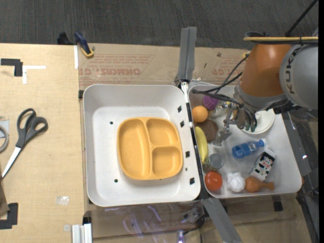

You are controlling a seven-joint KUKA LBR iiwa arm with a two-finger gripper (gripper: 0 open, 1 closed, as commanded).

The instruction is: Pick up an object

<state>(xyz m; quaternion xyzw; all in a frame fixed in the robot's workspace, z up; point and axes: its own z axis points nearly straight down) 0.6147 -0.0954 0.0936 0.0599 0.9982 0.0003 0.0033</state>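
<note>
The grey arm's two-finger gripper (232,127) hangs over the upper part of the right white bin (288,184); I cannot tell how its claw stands. Below it lie a blue plastic bottle (248,149), a yellow banana (202,143) and an orange ball (200,114). At centre-left, the left white bin (96,151) holds a yellow divided plastic plate (150,148).

A pale wooden bench (40,186) bearing scissors (23,133) stands before dark grey carpet (126,9)
</note>
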